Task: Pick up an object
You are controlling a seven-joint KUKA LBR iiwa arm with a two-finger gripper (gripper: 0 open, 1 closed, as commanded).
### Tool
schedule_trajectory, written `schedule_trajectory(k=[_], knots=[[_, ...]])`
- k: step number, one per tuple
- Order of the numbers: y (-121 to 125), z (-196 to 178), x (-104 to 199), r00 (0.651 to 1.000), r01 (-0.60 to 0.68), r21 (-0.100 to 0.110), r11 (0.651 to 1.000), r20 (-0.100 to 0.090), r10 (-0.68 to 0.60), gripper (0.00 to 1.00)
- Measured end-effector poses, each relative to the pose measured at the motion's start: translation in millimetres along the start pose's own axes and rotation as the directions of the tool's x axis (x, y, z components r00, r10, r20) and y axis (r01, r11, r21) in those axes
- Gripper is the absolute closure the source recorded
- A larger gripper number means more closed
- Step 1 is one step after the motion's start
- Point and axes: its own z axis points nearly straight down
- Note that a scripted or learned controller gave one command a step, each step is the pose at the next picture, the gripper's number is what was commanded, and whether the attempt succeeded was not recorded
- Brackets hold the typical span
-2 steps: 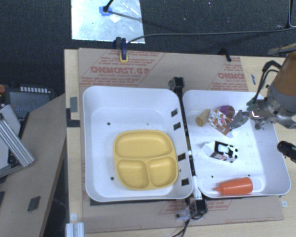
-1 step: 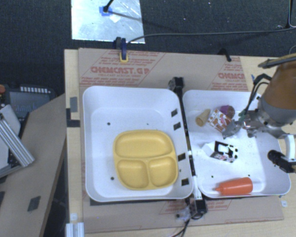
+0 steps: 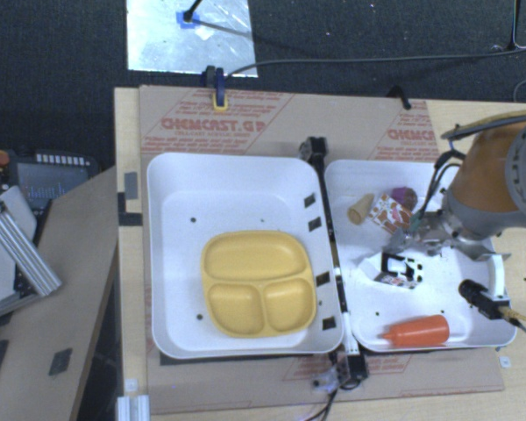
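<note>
Orange plastic carrot point(image 3: 415, 331) lies nearest, by the front wall of the right white bin point(image 3: 351, 323). Just behind it, the jaws point(image 3: 398, 268) sit over a small black-and-white thing point(image 3: 409, 275); whether they grip is unclear. Farther back lie a tan cone point(image 3: 360, 208) and a patterned packet point(image 3: 389, 211). The left white bin point(image 3: 171, 235) holds a yellow divided plate point(image 3: 256, 282).

2 bins side by side on the bench point(image 3: 131, 261), divided tray point(image 3: 258, 281) in the left bin point(image 3: 171, 191), right bin point(image 3: 346, 178) holding a cone point(image 3: 361, 207) and patterned packet point(image 3: 388, 210) at the back, carrot-shaped toy point(image 3: 415, 330) at the front, gripper point(image 3: 401, 266) between them
</note>
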Motion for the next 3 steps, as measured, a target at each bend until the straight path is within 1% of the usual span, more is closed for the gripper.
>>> schedule_trajectory(k=[1, 2, 3], knots=[[2, -14, -1, 1.000, -0.001, -0.006, 1.000, 0.002, 0.001, 1.00], [-6, -66, 4, 1.000, 0.003, -0.008, 1.000, 0.002, -0.003, 1.00], [-4, -121, 4, 1.000, 0.004, -0.011, 1.000, 0.004, -0.004, 1.00]])
